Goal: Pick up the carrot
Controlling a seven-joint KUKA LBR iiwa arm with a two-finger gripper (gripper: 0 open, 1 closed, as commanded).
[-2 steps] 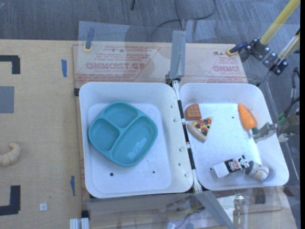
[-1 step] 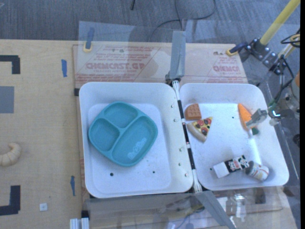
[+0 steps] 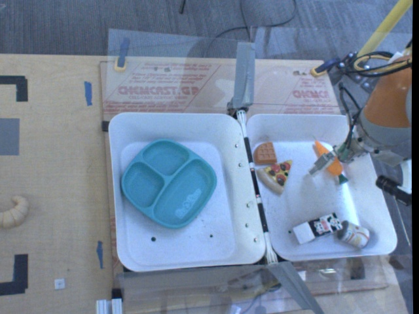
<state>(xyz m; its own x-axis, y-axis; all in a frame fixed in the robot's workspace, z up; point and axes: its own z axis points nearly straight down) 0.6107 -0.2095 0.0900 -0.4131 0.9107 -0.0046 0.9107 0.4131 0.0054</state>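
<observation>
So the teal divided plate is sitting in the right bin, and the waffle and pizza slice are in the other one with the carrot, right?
Not quite. The camera view shows the teal divided plate in the left bin, not the right. The waffle, pizza slice and carrot are together in the right bin.

The left bin (image 3: 131, 241) on the table (image 3: 52, 175) holds a teal divided plate (image 3: 169, 183), lying flat a little left of the bin's middle. In the right bin (image 3: 386, 241), a waffle (image 3: 265, 153) sits by the left wall with a pizza slice (image 3: 275, 174) just below it, and a small black-and-white carton (image 3: 317, 228) lies near the front beside a pale bottle (image 3: 354, 233). A croissant (image 3: 13, 212) rests on the table well to the left of both bins, near strips of black tape (image 3: 19, 88) and blue tape (image 3: 88, 93).
</observation>
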